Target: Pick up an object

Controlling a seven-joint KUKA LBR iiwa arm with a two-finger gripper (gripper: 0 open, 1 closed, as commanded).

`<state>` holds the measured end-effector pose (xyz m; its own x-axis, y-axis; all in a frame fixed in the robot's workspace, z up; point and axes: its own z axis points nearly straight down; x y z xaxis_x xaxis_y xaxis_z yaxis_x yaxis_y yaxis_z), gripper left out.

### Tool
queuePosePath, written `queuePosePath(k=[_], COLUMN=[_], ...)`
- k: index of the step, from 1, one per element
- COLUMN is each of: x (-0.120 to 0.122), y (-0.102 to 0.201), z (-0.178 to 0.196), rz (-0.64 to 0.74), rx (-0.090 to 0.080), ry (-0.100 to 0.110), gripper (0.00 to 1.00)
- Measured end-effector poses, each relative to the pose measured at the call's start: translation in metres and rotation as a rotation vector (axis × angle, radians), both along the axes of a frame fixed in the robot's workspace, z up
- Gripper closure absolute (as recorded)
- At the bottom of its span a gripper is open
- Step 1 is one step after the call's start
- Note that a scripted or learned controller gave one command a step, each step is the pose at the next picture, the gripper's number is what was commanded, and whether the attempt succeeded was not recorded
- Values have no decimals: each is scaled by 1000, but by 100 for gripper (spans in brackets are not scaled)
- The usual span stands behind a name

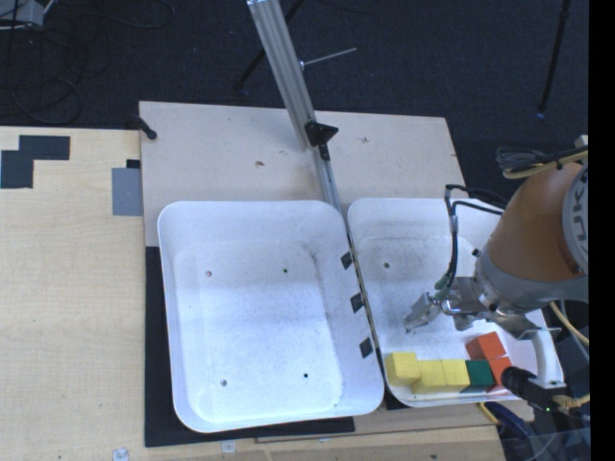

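- Nearest the camera, along the front wall of the right bin (408,221), lay the blocks: a yellow block (403,367), a second yellow block (442,374), a green block (479,373) and an orange-red block (493,347), crowded in the front right corner.
- Just behind them hung my gripper (420,316), over the right bin's floor, apart from the blocks; its fingers looked parted with nothing between them.
- My arm (536,233) came in from the right.
- The left bin (192,221) sat beside it.
- Farthest back, a slanted metal rail (288,75) rose from the bench.
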<state>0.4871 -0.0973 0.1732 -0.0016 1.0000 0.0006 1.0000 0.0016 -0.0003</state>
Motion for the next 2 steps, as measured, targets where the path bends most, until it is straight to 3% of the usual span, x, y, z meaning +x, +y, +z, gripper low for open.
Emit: queuePosePath(k=[1, 2], x=[0, 0], y=[17, 92], z=[18, 16], rz=[1, 6], rx=[0, 3], ry=[0, 4], gripper=[0, 0])
